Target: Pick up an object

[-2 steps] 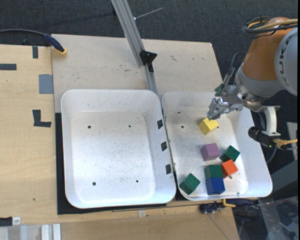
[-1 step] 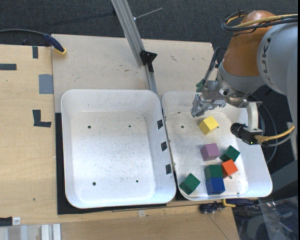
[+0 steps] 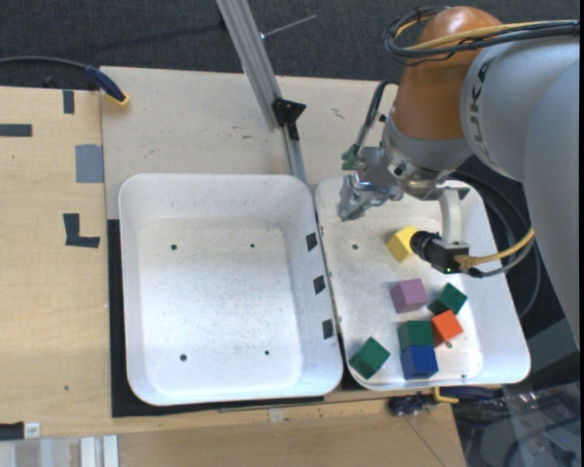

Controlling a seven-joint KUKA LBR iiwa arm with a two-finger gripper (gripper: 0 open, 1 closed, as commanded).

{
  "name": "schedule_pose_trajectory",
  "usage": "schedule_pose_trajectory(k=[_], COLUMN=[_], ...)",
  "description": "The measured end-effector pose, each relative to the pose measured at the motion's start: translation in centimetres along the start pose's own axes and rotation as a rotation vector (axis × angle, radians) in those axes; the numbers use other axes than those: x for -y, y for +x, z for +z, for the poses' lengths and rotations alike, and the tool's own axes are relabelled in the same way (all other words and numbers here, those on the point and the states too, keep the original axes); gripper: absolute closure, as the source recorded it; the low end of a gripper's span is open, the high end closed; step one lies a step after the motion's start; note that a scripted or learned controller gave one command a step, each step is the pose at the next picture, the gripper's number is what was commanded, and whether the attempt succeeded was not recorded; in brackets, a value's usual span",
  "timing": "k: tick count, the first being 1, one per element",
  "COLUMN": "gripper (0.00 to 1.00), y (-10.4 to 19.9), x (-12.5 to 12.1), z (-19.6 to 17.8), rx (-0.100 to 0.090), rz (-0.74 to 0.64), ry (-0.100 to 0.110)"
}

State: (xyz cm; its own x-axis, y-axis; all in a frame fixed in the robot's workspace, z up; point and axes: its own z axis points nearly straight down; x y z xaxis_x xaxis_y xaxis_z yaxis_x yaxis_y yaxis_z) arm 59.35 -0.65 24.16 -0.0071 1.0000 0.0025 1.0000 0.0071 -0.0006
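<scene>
Worktop (image 3: 204,129) is carrying two bins; the tool (image 3: 353,202), grip state indiscernible, is hovering with nothing visibly grasped. Yellow block (image 3: 400,244) is lying just beside it, so picking is remaining.

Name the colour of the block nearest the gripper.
Yellow block, seen in the camera view, just right of the gripper.

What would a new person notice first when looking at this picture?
Probably the big grey arm with its orange band, reaching in from the right, its claw over the far end of the right bin. Next, the coloured blocks gathered in that bin, with the yellow block nearest the claw.
</scene>
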Motion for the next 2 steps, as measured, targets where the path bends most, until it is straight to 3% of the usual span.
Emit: schedule_pose_trajectory(k=[2], gripper=[1.00], y=[10.7], x=[-2.4], z=[-0.8], rx=[0.000], rz=[0.000], ry=[0.000])
